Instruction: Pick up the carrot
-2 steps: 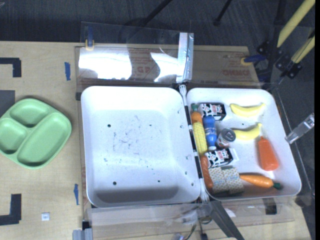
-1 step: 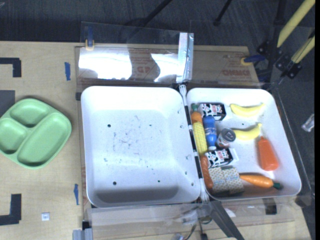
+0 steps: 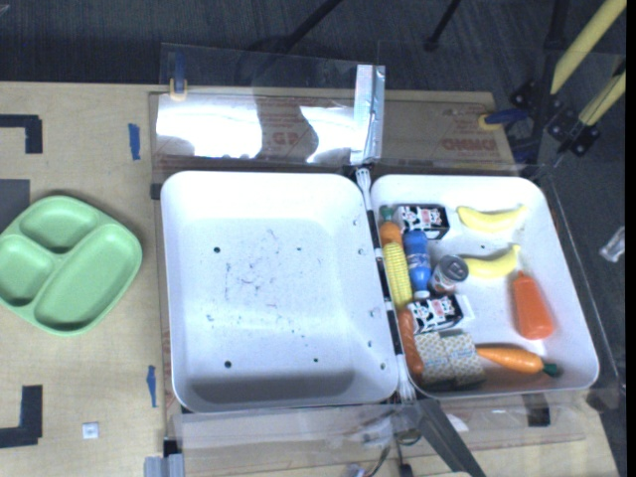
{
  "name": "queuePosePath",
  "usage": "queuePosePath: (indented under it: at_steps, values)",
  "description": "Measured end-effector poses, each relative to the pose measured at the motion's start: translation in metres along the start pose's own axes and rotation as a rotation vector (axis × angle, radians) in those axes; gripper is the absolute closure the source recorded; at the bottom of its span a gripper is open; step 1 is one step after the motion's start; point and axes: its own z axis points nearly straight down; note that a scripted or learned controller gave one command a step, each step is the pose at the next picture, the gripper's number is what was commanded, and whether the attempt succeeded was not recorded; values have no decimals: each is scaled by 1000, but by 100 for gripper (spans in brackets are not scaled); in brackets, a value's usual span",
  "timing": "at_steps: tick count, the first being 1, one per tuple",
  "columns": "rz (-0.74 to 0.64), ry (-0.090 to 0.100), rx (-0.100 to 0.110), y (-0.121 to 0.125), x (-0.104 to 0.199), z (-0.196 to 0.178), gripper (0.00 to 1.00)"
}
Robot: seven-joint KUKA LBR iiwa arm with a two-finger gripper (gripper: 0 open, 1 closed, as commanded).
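The carrot (image 3: pixel 511 359) lies flat near the front edge of the right bin (image 3: pixel 574 266). It is orange and tapered, with a small green stem end (image 3: pixel 550 370) pointing right. Its left end touches a tan speckled block (image 3: pixel 449 357). A stubbier orange-red vegetable (image 3: pixel 534 306) lies just behind it, close to the bin's right wall.
The right bin also holds two bananas (image 3: pixel 489 217), a corn cob (image 3: pixel 397 272), a blue bottle (image 3: pixel 416 256), two printed cartons (image 3: pixel 435 313), a small can (image 3: pixel 453 269) and an orange piece (image 3: pixel 407 338) along its left wall. The left bin (image 3: pixel 268 276) sits alongside. A green divided plate (image 3: pixel 66 263) rests far left.
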Motion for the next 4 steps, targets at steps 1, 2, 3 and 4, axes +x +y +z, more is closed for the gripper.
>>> queuePosePath:
  at_steps: [1,2,3,4]
  values:
    - [0,0,0,0,0,0,0]
    - [-47,-1,0,21,-20,-9,0]
    - [-47,0,0,21,-20,-9,0]
    - [-134,3,1,-13,12,83,0]
